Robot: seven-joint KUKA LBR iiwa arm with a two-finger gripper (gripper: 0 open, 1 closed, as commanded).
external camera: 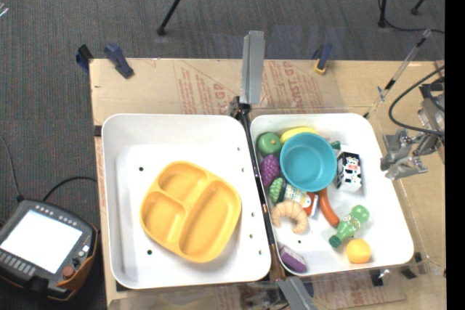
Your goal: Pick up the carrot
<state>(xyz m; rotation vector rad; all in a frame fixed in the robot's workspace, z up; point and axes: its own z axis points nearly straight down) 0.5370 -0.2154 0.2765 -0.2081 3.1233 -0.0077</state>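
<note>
The carrot [329, 209] is a slim orange-red stick lying at a slant on the floor of the right bin [389, 207]. Its upper end tucks under the rim of a teal bowl [309, 161]. A croissant [290, 215] lies just to its left and a green bottle [349, 226] just to its right.
The right bin also holds a yellow fruit [298, 133], green apple [269, 143], purple grapes [270, 169], a cow-print carton [349, 170], a small can [295, 194], an orange [358, 251] and an eggplant [293, 258]. A yellow divided plate [191, 210] lies in the left bin [116, 156]. A metal bracket with cables [405, 154] sits right of the bins.
</note>
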